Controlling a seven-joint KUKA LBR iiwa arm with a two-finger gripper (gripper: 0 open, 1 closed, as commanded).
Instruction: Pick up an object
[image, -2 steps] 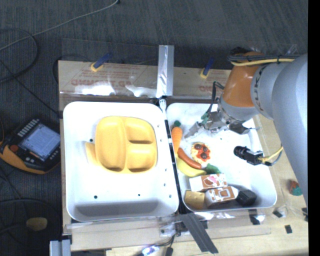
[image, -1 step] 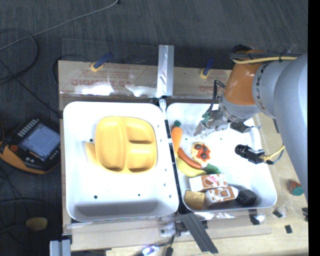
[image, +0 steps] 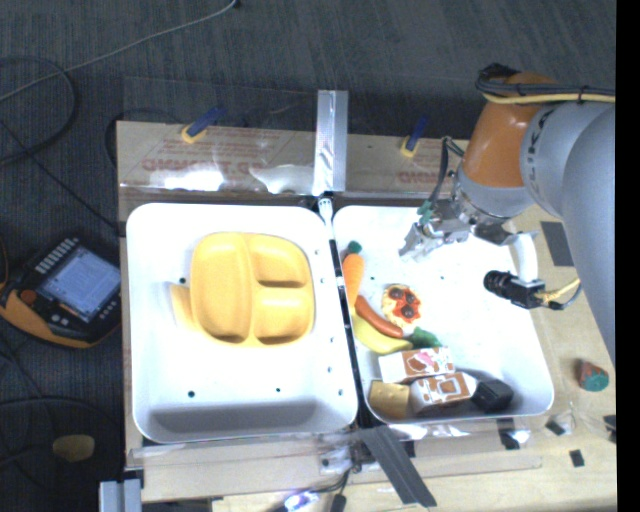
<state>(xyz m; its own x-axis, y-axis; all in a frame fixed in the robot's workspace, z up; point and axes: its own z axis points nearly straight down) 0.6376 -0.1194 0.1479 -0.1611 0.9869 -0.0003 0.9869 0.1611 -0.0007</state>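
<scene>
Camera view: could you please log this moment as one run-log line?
end effector: above right bin, nothing visibly held | carrot: by divider | yellow tray: left bin

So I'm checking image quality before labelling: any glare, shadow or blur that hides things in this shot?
Camera view: the white bins are bright, nearly washed out at the rims; the yellow tray casts a soft shadow to its left; the end effector looks slightly blurred, its shape hard to read; the toys, such as the carrot, stay sharp enough to identify.

1. You see two smooth, glossy white plastic bins (image: 240, 420).
2. At nine o'clock, the yellow divided plastic tray (image: 250, 285) looks smooth with a soft sheen.
3. The orange plastic toy carrot (image: 352, 275) appears matt.
</scene>
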